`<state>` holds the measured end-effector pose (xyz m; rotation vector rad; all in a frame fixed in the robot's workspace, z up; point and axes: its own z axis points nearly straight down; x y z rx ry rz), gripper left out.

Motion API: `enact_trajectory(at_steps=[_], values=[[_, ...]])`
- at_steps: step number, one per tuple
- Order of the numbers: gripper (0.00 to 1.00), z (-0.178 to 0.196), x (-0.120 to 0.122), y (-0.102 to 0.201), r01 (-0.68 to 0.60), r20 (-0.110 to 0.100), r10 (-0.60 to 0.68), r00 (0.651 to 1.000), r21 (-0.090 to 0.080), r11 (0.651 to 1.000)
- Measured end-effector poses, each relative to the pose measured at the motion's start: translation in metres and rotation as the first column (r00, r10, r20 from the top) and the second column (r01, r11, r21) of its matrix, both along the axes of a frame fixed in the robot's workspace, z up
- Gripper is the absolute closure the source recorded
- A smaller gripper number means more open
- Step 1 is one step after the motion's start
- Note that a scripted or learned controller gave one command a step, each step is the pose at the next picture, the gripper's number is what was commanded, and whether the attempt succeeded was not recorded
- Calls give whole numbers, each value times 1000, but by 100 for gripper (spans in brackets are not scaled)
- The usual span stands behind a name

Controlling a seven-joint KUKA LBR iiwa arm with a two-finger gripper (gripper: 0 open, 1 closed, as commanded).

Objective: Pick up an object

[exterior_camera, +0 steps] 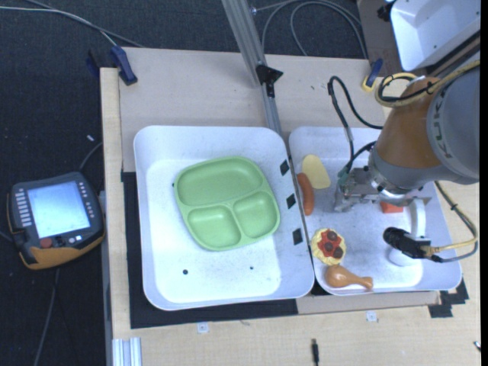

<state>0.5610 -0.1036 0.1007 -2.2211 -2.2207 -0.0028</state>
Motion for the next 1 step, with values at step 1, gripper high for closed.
enact_trajectory(at_steps=[1], values=[[100,59,7,-7,-1,6,1,1000,-3,1000]])
